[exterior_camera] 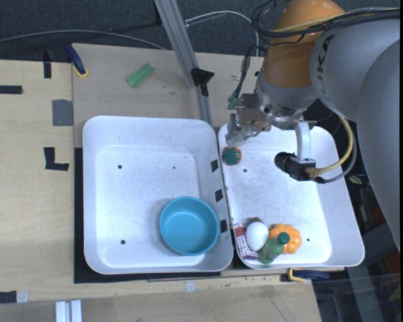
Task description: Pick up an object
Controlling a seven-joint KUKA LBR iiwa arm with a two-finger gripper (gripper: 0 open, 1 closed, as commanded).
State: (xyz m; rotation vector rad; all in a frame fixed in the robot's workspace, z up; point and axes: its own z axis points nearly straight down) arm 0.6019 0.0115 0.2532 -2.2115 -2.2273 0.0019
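My gripper [234, 141] hangs over the far left corner of the right bin [322, 200], under the grey arm with its orange band. A small round green and red object [232, 155] lies directly below the gripper tip, touching or almost touching it; I cannot tell whether it is held. At the near edge of the right bin sit a white egg [257, 234], an orange pumpkin-like toy [287, 237], a small green item [271, 250] and a red and white packet [240, 240]. A blue bowl [188, 225] stands at the near side of the left bin [121, 180].
A slanted metal pole [181, 42] rises behind the two bins. A green block [140, 75] and a blue and yellow clip [77, 62] lie on the bench beyond the left bin. A black cable fitting [292, 165] hangs from the arm over the right bin.
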